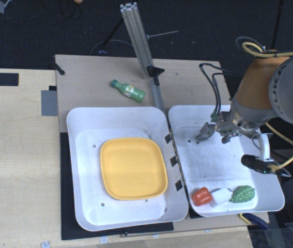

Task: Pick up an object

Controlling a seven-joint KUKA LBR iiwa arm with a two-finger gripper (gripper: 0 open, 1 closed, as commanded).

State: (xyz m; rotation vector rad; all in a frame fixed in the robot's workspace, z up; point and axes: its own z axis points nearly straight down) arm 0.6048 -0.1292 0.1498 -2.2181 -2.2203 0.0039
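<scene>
Fingers: state cannot be told; the gripper [214,132] is seen from above as a dark cluster of parts, and nothing can be made out between its tips.

Camera view. The gripper sits over the far half of the right bin [187,119], above bare floor, with the arm [260,89] reaching in from the right. No object lies beneath it.

Candidate objects in the right bin are grouped at the near edge, well apart from the gripper: a red piece [202,196], a white piece [221,195] touching or just beside it, and a green lumpy piece [242,194] to the right. They appear to have settled against the near wall.

The left bin [79,123] holds a yellow plate [134,168], lying flat near its middle.

A green bottle [128,90] lies on its side on the bench beyond the bins, outside either bin.

Assessment: no pick is under way; the gripper must travel toward the near edge to reach the grouped pieces. Crowding there may hinder a clean grasp.
</scene>
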